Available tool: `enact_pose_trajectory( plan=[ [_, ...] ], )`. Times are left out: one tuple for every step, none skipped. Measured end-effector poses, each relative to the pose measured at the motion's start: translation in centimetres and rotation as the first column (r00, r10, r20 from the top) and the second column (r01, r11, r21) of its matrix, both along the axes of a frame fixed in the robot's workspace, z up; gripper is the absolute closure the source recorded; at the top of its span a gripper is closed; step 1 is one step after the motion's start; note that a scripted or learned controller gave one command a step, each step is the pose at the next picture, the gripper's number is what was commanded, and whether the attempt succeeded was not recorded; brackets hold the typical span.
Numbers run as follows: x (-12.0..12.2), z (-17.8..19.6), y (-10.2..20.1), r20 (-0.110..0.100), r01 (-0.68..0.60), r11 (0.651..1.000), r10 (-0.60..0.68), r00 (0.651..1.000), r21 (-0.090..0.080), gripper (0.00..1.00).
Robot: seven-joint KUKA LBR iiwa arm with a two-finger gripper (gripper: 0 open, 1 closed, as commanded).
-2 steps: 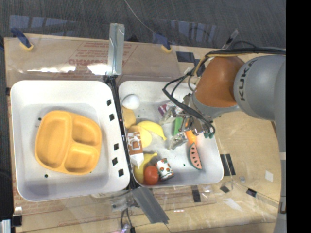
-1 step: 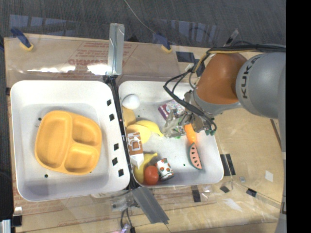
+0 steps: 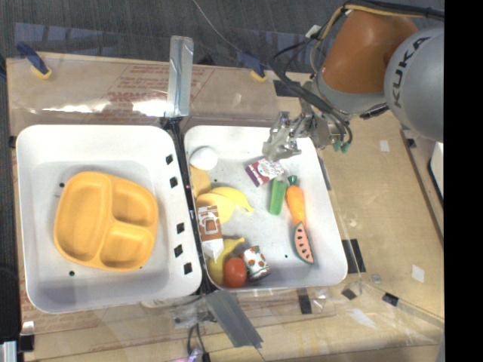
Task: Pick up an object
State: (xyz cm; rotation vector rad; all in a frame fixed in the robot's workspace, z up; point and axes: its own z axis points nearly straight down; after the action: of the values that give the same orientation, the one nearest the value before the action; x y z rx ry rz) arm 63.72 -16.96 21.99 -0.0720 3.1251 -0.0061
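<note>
My gripper (image 3: pixel 281 145) hangs over the far part of the right bin (image 3: pixel 332 236), just above and slightly right of a small purple and white packet (image 3: pixel 263 173). Nothing shows in its grasp. Close by in the same bin lie a green cucumber (image 3: pixel 278 196), an orange carrot (image 3: pixel 296 202) and a watermelon slice (image 3: pixel 303 243). Toward the bin's left side are a white ball (image 3: pixel 203 157), a yellow banana (image 3: pixel 228 200), a brown carton (image 3: pixel 209 222), a red tomato (image 3: pixel 235 272) and a small patterned can (image 3: pixel 256 262).
The left bin (image 3: pixel 34 164) holds a yellow divided plate (image 3: pixel 106 221). A black ridge (image 3: pixel 183 202) separates the two bins. The arm's orange band (image 3: pixel 362 47) and cables sit over the bench beyond the right bin's far right corner.
</note>
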Motion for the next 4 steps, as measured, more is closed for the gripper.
enact_pose_trajectory(
  plan=[
    [-5.0, -6.5, -4.0, -0.017, 0.300, 0.954, -0.300, 0.954, 0.003, 1.00],
    [-5.0, -6.4, -4.0, -0.016, 0.300, 0.954, -0.300, 0.954, 0.003, 0.00],
    [-10.5, -12.5, -4.0, -0.009, 0.364, 0.931, -0.364, 0.931, 0.004, 0.00],
    [-10.2, -11.4, -3.8, -0.004, 0.356, 0.935, -0.356, 0.935, 0.004, 1.00]
  ],
)
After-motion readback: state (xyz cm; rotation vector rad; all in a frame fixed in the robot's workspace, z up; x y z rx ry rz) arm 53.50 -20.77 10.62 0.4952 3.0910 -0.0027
